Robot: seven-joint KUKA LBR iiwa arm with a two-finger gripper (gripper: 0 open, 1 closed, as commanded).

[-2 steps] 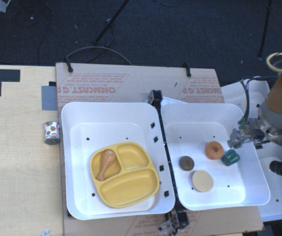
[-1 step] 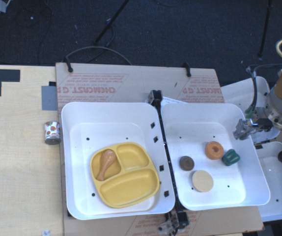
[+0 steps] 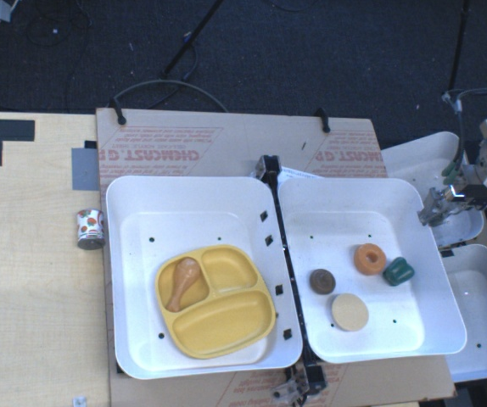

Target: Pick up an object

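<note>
The right bin [image 3: 413, 202] holds an orange ring [image 3: 370, 259], a small green block [image 3: 398, 271], a dark brown round piece [image 3: 322, 281] and a pale cream disc [image 3: 349, 312]. They lie close together in its middle. In the left bin [image 3: 142, 202] lies a yellow divided plate [image 3: 226, 320] with a tan drumstick [image 3: 182, 282] in its left compartment. My gripper [image 3: 454, 197] is a small grey metal shape at the far right. It sits just outside the right bin's right rim, apart from every object.
A small printed can [image 3: 90, 228] lies on the wooden bench left of the left bin. Both bins rest on a cardboard sheet [image 3: 226, 147]. A black divider strip [image 3: 279, 253] runs between the bins. White plastic pieces [image 3: 468, 287] lie beyond the right bin.
</note>
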